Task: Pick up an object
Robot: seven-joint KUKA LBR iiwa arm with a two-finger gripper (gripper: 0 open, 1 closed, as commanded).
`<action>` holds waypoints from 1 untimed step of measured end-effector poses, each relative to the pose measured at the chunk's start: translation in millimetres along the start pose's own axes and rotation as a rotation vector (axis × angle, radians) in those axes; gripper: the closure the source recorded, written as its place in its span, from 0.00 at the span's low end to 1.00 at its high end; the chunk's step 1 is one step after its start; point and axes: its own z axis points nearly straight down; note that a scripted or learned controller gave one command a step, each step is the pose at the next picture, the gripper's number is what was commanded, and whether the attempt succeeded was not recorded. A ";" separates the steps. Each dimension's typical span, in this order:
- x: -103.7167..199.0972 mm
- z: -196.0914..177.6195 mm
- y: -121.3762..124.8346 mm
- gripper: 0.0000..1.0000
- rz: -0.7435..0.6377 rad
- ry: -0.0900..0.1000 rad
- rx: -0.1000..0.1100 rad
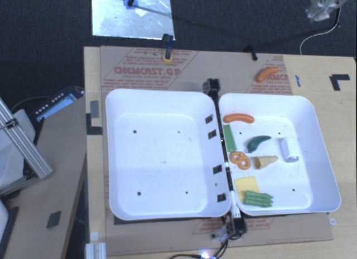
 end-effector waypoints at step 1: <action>-138.5 17.2 -1.5 1.00 0.010 -0.003 0.000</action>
